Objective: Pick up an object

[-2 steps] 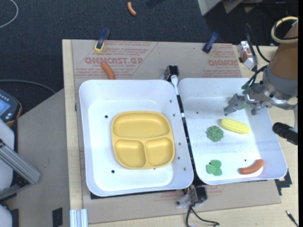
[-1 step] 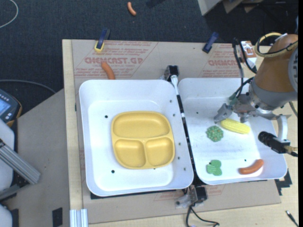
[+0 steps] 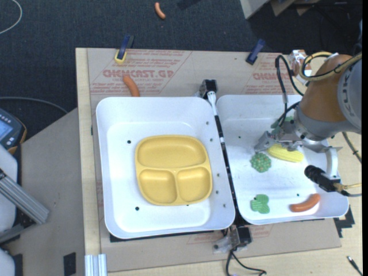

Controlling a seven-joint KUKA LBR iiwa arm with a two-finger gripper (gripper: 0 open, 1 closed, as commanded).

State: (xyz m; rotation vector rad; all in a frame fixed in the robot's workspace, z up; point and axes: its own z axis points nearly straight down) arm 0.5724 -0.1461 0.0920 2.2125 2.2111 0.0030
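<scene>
We note both white bins (image 3: 109, 154) look like smooth plastic with a faint sheen. The yellow divided tray (image 3: 172, 168) reads as matt moulded plastic. Tabletop (image 3: 172, 68): bare pale board, flat and dull, with red printed lettering. The floor (image 3: 69, 16) around it looks like dark, rough carpet. The arm's orange band (image 3: 322, 94) is glossy, and we see the end effector (image 3: 276, 140) as dull grey metal.

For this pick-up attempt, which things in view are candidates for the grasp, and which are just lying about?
Job in hand, right bin:
- gripper
- yellow banana-shaped toy
- round green toy
- leafy green toy
- orange sausage toy

Lying about:
- yellow divided plate in the left bin
- orange sausage on the board
- orange piece on the floor
- two clamps
</scene>
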